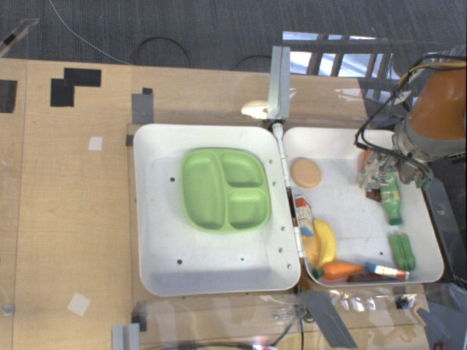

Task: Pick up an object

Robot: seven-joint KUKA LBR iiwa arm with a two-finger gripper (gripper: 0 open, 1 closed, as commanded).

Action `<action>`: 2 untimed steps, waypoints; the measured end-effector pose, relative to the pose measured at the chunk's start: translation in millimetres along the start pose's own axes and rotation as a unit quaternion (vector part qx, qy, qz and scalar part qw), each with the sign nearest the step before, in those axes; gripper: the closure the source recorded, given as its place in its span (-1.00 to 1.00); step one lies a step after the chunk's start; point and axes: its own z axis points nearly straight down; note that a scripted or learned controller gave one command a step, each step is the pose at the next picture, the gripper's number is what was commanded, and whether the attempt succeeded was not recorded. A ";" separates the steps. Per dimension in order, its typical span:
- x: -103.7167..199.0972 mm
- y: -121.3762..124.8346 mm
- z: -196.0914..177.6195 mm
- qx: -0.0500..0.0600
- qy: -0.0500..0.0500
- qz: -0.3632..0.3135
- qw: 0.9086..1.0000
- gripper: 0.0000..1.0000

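Two shallow white plastic bins sit side by side on the light wooden bench [66, 217], meeting at a seam right of centre frame.

Left bin [157, 268]: holds one thing, a light green plastic plate with three compartments [223, 189], lying flat toward the bin's upper middle. One long compartment on its left, two smaller ones stacked on its right. All three compartments bare.

Right bin [343, 203]: several small items.
- Round tan cookie-like disc [306, 173], upper left of this bin, just beside the dividing seam.
- Small red-and-white packet [302, 211] against the seam, below the disc.
- Yellow toy banana [325, 243], lower left, touching the packet's lower end.
- Orange toy carrot [339, 271] along the bottom wall, just below the banana.
- Marker pen with a red end [387, 272], lying along the bottom wall to the carrot's right.
- Dark green ridged toy vegetable [402, 251], lower right corner.
- Light green toy bottle [392, 203], right side of the bin, lying roughly upright in the frame.

Grey arm with orange band [441, 108] enters from the upper right. Its two-finger gripper [378, 175] is low over the right bin's upper right area, just at the bottle's upper end. Finger state: cannot tell; cables and wrist clutter hide the tips. Contact with the bottle also unclear.
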 end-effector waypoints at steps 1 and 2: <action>41.1 12.2 11.9 -0.002 0.005 -0.195 0.981 1.00; 42.3 11.7 13.6 -0.002 0.007 -0.194 0.981 -1.00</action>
